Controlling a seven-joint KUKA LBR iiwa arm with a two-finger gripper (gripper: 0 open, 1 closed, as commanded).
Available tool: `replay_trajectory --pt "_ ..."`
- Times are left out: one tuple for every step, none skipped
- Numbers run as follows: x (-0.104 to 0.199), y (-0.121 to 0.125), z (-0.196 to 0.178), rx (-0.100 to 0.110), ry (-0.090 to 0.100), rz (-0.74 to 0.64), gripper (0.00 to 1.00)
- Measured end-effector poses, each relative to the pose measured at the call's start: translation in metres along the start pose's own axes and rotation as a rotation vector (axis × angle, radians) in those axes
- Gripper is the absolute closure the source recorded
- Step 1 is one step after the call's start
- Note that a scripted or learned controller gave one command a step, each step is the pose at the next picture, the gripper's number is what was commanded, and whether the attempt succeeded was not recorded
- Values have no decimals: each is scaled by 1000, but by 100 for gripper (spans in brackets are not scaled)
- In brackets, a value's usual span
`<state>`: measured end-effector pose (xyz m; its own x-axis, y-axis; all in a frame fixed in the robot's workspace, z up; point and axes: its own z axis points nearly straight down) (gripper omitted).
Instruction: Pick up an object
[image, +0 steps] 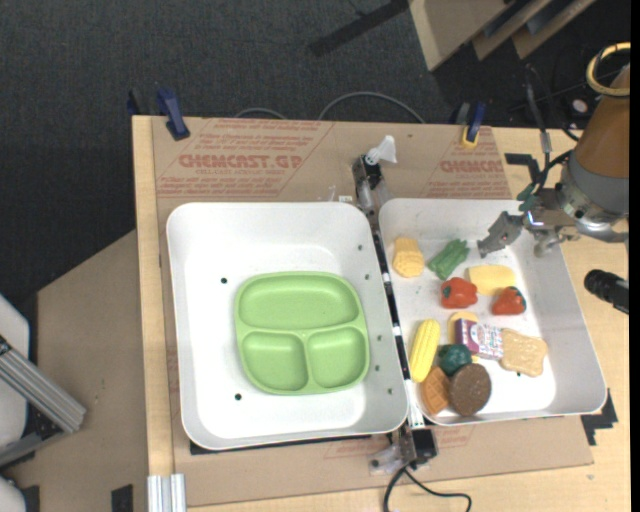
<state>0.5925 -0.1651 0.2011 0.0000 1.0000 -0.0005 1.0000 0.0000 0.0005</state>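
2 white bins sit side by side on the desk (250, 150). In the left bin (200, 240) lies a green tray (300, 332) with 3 sections, near the middle of that bin.

Toy food fills the right bin (570, 330). Near the bin's far left corner is a yellow corn piece (407, 257), and just beside it a green bean pod (449, 257). Closer to the middle are a red tomato (459, 292), a yellow cheese block (491, 277) and a red strawberry (509, 300). Along the left wall lies a long yellow corn cob (424, 347). Near the front edge of the bin are a purple packet (484, 341), a tan cracker (524, 352), a dark green piece (454, 357), a brown round cookie (470, 388) and an orange waffle piece (434, 393) — these are packed close, some touching.

The arm comes in from the right side of the desk. Its end effector (522, 229) hangs over the far right part of the right bin, above and just behind the yellow cheese block. Its grey fingers (496, 236) look spread apart — nothing sits between them.
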Motion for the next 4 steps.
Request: replay_trajectory --pt "44 -31 120 12 5 -3 0" --pt "42 -3 116 -3 0 -2 0" --pt "42 -2 104 -7 -1 0 100" --pt "42 -2 105 -6 -1 0 0"
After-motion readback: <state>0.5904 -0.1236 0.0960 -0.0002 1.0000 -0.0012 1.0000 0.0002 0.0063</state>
